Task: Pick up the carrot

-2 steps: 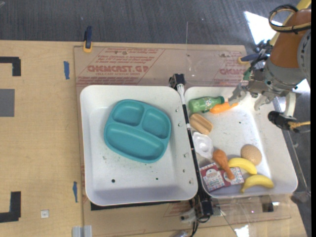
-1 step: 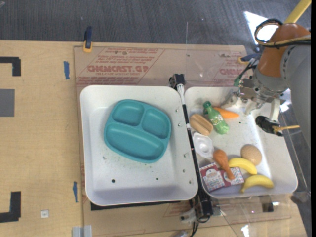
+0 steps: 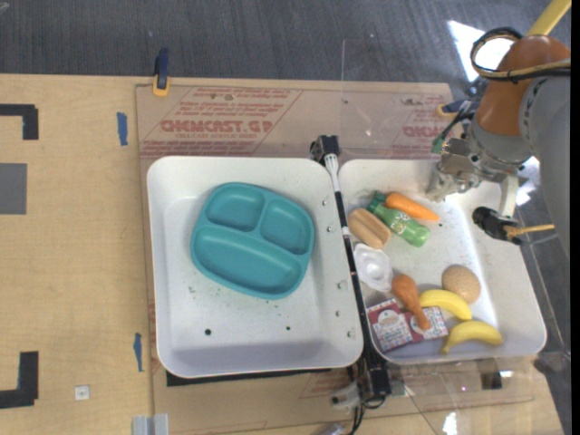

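Tan counter (image 3: 72, 270) seen from above, w/ dark floor past its far edge and a clear sheet w/ red lettering under two shallow white bins side by side. Left bin (image 3: 172, 333) holds a teal divided plate (image 3: 252, 238), tilted, near its center. Right bin (image 3: 530, 320) holds toy foods: the carrot (image 3: 412, 207), orange, lies at about 11 o'clock in that bin, touching a green bottle (image 3: 401, 227) just below it; a hot dog (image 3: 369, 227) sits beside them toward 9 o'clock. Lower down: a drumstick (image 3: 410, 296), a brown egg-like item (image 3: 461, 284), two bananas (image 3: 462, 320) at about 5 o'clock, and a red-and-white packet (image 3: 399, 324). The grey arm w/ orange band (image 3: 526, 62) comes in from 2 o'clock. Its hand (image 3: 447, 187) hangs over the bin's far rim, just right of the carrot, apart from it. Can't tell if fingers are open or closed.
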Tool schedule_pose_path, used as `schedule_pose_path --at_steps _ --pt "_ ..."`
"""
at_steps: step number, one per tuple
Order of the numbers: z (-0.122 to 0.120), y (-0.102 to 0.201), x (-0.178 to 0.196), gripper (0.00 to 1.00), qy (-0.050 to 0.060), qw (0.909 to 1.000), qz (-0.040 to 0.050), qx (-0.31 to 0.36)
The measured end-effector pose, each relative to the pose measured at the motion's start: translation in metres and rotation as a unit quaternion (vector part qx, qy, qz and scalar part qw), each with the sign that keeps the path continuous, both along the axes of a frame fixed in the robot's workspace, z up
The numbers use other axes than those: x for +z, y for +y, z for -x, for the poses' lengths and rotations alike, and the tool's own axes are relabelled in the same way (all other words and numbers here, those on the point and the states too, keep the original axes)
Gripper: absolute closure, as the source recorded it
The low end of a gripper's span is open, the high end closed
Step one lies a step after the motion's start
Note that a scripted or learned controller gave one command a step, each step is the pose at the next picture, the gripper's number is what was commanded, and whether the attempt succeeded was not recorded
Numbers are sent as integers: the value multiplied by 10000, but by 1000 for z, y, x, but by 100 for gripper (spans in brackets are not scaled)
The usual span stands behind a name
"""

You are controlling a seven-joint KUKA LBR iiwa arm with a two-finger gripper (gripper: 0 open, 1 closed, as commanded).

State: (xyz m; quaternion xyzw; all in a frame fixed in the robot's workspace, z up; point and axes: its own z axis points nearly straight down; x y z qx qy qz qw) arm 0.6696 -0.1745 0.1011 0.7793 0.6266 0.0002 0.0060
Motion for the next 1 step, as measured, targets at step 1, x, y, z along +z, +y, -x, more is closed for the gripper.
schedule_pose_path --at_steps 1 --pt "122 59 -10 100 21 9984 -52 554"
